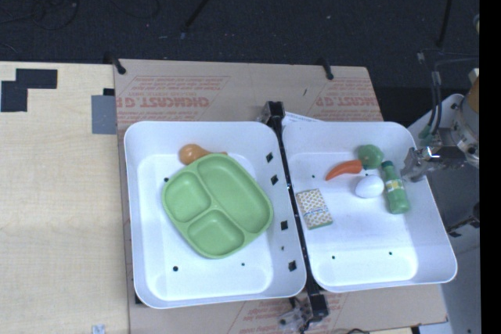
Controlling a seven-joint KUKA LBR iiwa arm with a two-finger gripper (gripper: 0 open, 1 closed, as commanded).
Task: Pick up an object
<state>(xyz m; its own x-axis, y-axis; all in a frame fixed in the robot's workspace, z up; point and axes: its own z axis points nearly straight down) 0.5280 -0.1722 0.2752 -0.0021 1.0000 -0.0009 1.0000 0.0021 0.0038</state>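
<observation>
Since the job is just to pick up any one thing, I choose the small green plastic bottle (pixel 396 192), because it lies closest to the gripper (pixel 416 166). The bottle lies on its side near the right wall of the right white bin (pixel 438 246). I think it is light and hard, and smooth enough to slip or roll. I would take it across the middle of its fat part, not at the thin neck.

Just beside it on the left is a small white egg-shaped toy (pixel 368 187). It looks like it touches the bottle, so a grab could bump it. Above that are a round green toy vegetable (pixel 369 155) and an orange carrot-shaped toy (pixel 344 169). A little square block with a dotted pattern (pixel 314 209) lies well apart, near the wall between the bins.

The gripper hangs over the right bin's edge, just above the top of the bottle. I cannot tell if it is spread or pressed together, and I see nothing in it.

In the left white bin (pixel 145 246) lies a green plastic plate with three parts (pixel 218 204), with a small orange thing (pixel 190 153) at its top edge.
</observation>
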